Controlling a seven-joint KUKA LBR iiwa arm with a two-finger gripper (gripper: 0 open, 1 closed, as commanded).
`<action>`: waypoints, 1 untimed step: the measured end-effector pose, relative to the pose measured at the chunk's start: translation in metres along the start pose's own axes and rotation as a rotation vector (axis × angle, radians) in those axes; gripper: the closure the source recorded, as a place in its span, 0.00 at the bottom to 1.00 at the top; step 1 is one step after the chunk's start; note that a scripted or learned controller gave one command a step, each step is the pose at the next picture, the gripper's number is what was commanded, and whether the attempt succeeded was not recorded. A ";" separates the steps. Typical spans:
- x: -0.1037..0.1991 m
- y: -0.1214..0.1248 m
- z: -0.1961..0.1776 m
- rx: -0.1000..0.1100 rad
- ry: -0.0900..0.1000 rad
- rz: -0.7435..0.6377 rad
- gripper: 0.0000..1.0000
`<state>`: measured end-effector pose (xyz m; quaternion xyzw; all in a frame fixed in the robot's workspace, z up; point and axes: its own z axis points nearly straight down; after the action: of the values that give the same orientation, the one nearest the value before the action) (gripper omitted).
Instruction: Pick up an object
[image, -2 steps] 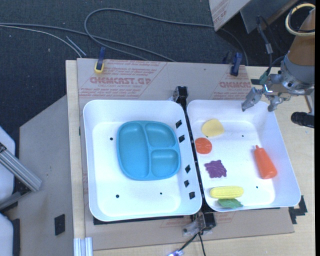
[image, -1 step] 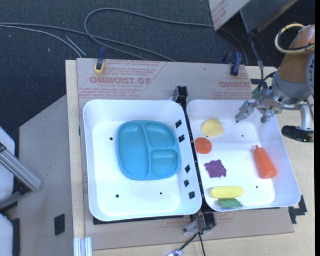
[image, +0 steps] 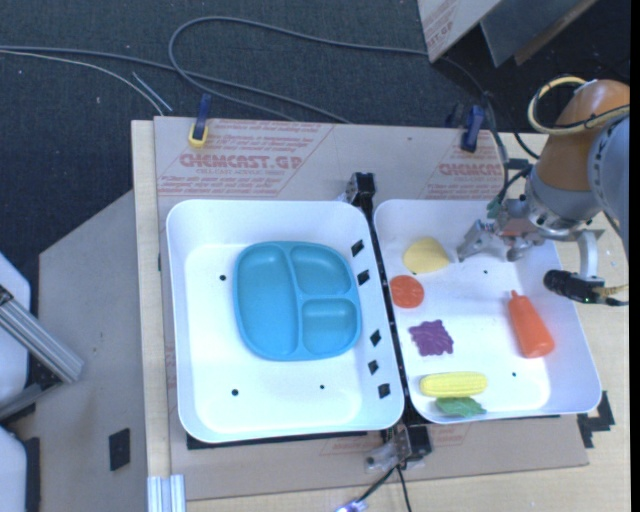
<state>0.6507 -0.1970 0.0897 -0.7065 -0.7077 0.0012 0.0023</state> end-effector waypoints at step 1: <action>0.000 0.002 -0.015 -0.007 -0.001 -0.001 1.00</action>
<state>0.6528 -0.1970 0.1050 -0.7063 -0.7080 -0.0007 -0.0006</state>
